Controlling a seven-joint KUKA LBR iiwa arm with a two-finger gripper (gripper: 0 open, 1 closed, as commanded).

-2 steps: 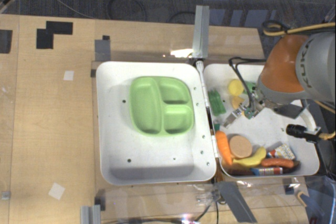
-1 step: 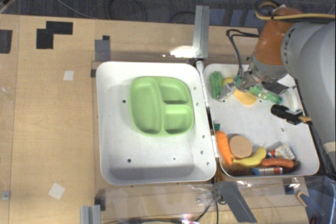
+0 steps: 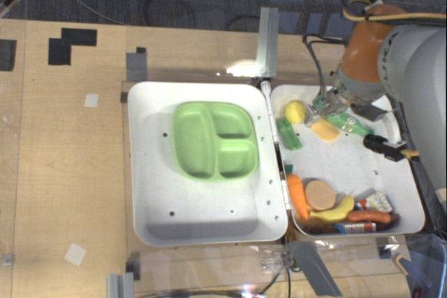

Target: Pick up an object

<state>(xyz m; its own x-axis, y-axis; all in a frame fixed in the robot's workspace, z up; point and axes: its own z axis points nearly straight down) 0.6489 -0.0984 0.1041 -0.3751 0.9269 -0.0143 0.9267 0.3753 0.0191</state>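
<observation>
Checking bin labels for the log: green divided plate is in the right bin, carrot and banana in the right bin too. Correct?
Not quite. The camera view shows the green divided plate in the left bin, by itself. The carrot and banana are in the right bin, as you said.

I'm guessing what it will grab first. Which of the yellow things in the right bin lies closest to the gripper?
The yellow-orange piece just below the gripper. The lemon sits a little further left, and the banana lies far off at the bin's front edge.
</observation>
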